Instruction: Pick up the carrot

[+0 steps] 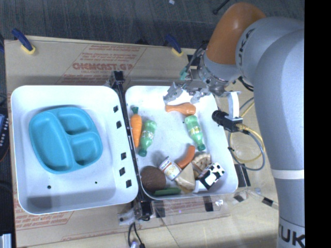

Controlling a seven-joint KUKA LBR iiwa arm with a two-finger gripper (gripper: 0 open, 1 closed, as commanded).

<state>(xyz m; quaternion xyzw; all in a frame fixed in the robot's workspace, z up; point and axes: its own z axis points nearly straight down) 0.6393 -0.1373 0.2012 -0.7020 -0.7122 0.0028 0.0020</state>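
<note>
Honestly, with the hand [178,93] spread open just above the toy chicken drumstick [181,107] at upper middle, it could grab that instead, since the carrot [136,128] lies lower left beside the green bottle [147,137].

The carrot [136,128] lies along the right bin's [223,138] left wall, touching a green bottle [147,137].

Orange carrot [136,128] with green top, lying lengthwise along the right bin's left wall, well apart from the fingers [174,93].
</note>
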